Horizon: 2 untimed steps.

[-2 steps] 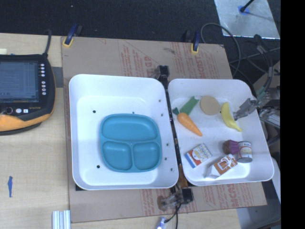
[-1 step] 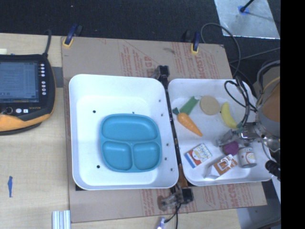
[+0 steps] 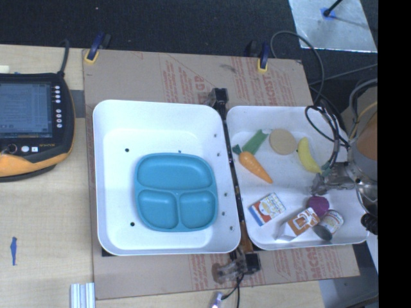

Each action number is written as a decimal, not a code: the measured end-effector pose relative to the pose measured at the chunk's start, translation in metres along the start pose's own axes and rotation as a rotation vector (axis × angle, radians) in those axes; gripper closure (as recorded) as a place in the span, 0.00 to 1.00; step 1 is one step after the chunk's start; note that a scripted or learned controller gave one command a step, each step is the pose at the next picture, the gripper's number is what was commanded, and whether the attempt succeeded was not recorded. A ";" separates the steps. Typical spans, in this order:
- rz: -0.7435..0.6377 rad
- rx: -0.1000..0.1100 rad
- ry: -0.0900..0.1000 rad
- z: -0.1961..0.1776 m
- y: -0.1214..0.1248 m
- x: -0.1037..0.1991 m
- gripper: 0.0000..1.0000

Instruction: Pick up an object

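Observation:
The right bin (image 3: 292,116) holds several small items: an orange carrot (image 3: 255,166), a green piece (image 3: 253,141), a tan round disc (image 3: 282,141), a yellow banana (image 3: 307,155), a purple ball (image 3: 317,205), a white and red carton (image 3: 267,208), a small orange box (image 3: 303,221) and a can (image 3: 331,221). My gripper (image 3: 329,181) reaches in from the right edge. It hangs just above the purple ball and to the right of the banana's lower end. I see nothing held in it.
The left bin (image 3: 115,120) carries a blue divided plate (image 3: 174,191). A tablet-like pendant (image 3: 32,117) lies on the bench at far left. Black cables (image 3: 324,117) loop over the right bin's far right corner, close to the arm (image 3: 365,140).

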State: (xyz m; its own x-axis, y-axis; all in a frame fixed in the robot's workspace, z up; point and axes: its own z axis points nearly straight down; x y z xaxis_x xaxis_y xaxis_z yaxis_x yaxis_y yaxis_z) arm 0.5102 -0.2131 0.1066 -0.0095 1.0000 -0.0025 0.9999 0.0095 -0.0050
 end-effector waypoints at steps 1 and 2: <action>0.003 -0.004 0.002 -0.063 -0.008 0.026 1.00; 0.003 -0.003 0.001 -0.063 -0.008 0.025 0.00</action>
State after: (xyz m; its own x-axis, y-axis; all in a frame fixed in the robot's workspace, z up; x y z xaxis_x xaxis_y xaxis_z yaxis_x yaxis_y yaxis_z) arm 0.5021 -0.1877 0.1693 -0.0063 1.0000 -0.0012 1.0000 0.0063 -0.0022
